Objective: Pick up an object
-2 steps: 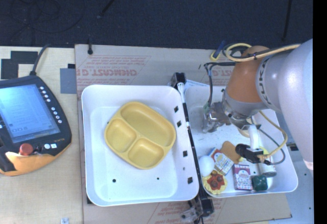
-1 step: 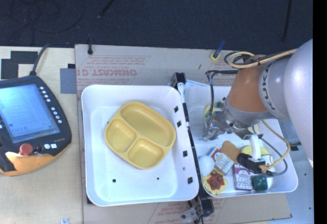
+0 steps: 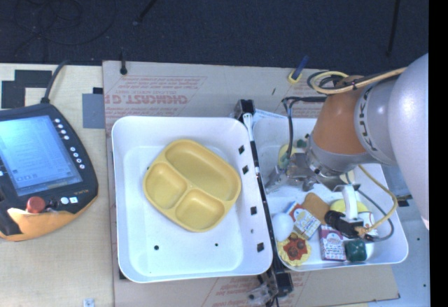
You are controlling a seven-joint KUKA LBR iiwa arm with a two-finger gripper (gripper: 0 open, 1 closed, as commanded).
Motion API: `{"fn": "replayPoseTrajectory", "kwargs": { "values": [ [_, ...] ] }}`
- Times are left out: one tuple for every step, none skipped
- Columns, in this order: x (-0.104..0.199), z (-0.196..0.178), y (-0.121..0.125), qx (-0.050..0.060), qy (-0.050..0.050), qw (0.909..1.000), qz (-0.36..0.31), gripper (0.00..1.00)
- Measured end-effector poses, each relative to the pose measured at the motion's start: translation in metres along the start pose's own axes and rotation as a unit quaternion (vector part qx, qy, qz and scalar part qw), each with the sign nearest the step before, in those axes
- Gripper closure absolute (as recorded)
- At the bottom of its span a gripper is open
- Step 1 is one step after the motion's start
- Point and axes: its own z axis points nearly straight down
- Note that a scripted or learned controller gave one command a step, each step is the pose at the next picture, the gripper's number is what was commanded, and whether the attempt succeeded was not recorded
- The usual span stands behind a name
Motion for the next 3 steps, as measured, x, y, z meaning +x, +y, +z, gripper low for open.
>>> {"fn": "replayPoseTrajectory", "kwargs": {
  "values": [
    [-0.016, 0.000, -0.052, 0.001, 0.001, 1.0000, 0.000, 0.00],
    [-0.016, -0.011, -0.051, 0.000, 0.002, 1.0000, 0.002, 1.00],
    [-0.016, -0.010, -0.051, 0.001, 0.002, 1.0000, 0.002, 0.00]
  ]
}}
